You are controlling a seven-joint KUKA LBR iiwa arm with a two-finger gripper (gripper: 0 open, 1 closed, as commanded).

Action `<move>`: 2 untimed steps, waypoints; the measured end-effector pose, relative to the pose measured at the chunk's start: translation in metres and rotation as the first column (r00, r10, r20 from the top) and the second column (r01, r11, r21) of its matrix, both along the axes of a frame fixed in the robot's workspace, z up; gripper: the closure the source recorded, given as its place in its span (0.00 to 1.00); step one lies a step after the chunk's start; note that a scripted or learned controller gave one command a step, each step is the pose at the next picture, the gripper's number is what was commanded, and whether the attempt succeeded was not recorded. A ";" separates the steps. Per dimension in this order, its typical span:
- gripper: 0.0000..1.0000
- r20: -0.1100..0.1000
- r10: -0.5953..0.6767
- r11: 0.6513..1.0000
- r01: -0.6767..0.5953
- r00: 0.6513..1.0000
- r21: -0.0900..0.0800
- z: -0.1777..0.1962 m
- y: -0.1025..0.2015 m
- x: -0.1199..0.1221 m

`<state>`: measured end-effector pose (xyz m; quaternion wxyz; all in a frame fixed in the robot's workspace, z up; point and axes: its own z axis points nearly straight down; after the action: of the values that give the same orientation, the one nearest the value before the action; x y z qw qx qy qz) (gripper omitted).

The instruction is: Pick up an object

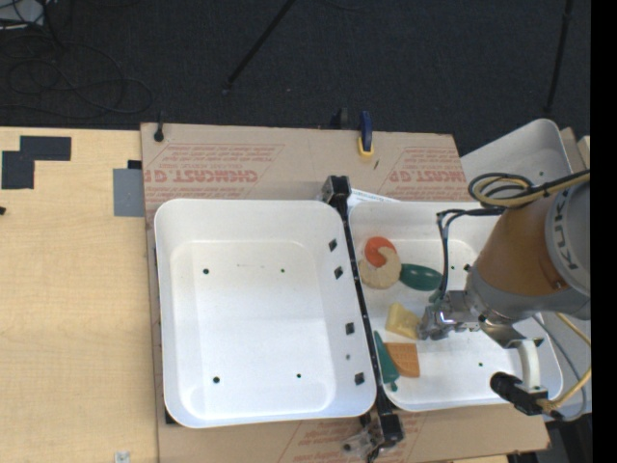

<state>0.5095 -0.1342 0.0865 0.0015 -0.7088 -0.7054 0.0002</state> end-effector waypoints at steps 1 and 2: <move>1.00 0.007 0.006 1.000 -0.006 1.000 -0.004 0.002 -0.020 0.085; 0.00 0.000 0.003 1.000 -0.003 1.000 -0.002 0.001 -0.019 0.081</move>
<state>0.5901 -0.1535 0.0874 0.0010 -0.7076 -0.7066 0.0007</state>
